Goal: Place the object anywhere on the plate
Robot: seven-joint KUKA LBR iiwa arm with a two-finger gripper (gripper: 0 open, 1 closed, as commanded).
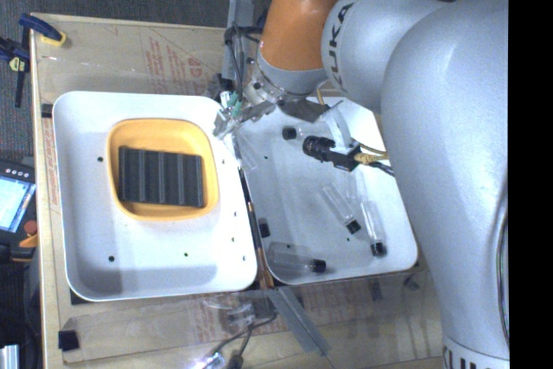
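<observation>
The hand (pixel 232 118) hangs at the seam between the bins; its grip I cannot tell; clear tubes (pixel 352 213) lie in the right bin (unplaced); yellow plate (pixel 162 134) waits left.

Lighting even and moderately bright. White bins (pixel 147 272) near overexposed (little surface detail). Soft shadow along the left bin's lower inside wall. Mild sheen on the grey arm (pixel 432 99). Focus slightly soft throughout; surrounding floor dark.
</observation>
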